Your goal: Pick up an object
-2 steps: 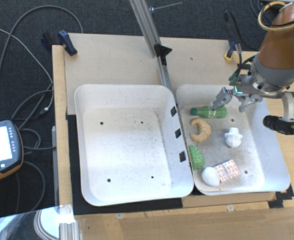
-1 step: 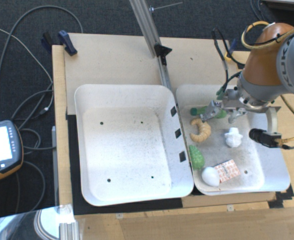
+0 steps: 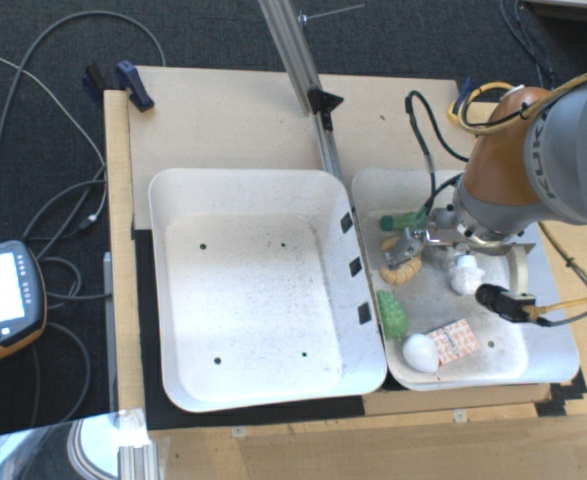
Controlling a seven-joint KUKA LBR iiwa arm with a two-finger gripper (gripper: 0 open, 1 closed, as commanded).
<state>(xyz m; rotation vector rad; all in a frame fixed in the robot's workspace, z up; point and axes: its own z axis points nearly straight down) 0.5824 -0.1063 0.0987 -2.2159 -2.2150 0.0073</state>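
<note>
- I see the arm point(image 3: 533, 148) reaching in over the right bin point(image 3: 548, 363), its orange band sitting above the bin's far right part.
- The gripper point(image 3: 413, 251) is down low near the right bin's left wall, right at a tan, ring-shaped object point(image 3: 403, 271). I cannot tell how wide the pincer stands, or whether it has anything in it; the metal parts blur into the clutter there.
- Candidates for the pick all lie in the right bin: a green piece point(image 3: 403, 221) toward the far left corner, a second green object point(image 3: 393, 315) along the left wall, a white egg-like ball point(image 3: 420, 352) near the near left corner, a pink-and-white patterned block point(image 3: 455, 341) just beside it, and a small white object point(image 3: 465, 276) mid-bin.
- The left bin point(image 3: 173, 198) carries no items that I can make out.
- My read: the grasp is being attempted on the tan ring, nothing is lifted yet. Closing, confirming the hold and raising it all remain.
</note>
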